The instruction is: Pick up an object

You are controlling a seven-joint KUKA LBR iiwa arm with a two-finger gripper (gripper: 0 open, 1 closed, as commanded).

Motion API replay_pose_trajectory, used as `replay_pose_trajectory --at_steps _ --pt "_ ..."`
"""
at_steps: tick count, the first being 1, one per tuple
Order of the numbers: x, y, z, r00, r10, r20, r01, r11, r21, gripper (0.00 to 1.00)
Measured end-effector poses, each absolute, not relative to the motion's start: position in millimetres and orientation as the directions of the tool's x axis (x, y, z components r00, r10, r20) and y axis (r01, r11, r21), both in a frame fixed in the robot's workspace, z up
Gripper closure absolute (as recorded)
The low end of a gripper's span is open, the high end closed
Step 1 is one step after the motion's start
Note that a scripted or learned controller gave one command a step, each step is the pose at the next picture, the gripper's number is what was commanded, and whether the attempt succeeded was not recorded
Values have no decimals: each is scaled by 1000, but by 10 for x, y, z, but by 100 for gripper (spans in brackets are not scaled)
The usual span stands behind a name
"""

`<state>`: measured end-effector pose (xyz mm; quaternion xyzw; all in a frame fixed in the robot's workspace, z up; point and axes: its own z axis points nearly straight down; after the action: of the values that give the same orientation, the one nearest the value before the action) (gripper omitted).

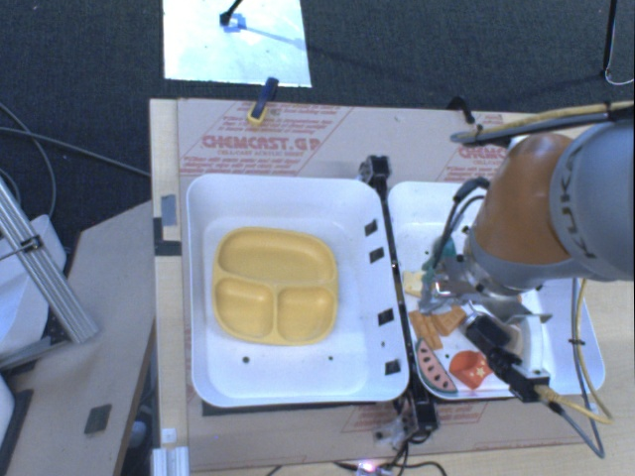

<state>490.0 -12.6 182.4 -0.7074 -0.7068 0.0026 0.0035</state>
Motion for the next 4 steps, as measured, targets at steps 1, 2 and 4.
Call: replay_pose_trajectory --at_steps 1,2,4 --pt "4953 -121 1946 -4 1000 0 1000 4 2 100" --pt "4879 -153 2617 -4 1000 0 1000 4 8 100" --pt "5060 336 1948 -7 1000 1 1000 7 2 100"
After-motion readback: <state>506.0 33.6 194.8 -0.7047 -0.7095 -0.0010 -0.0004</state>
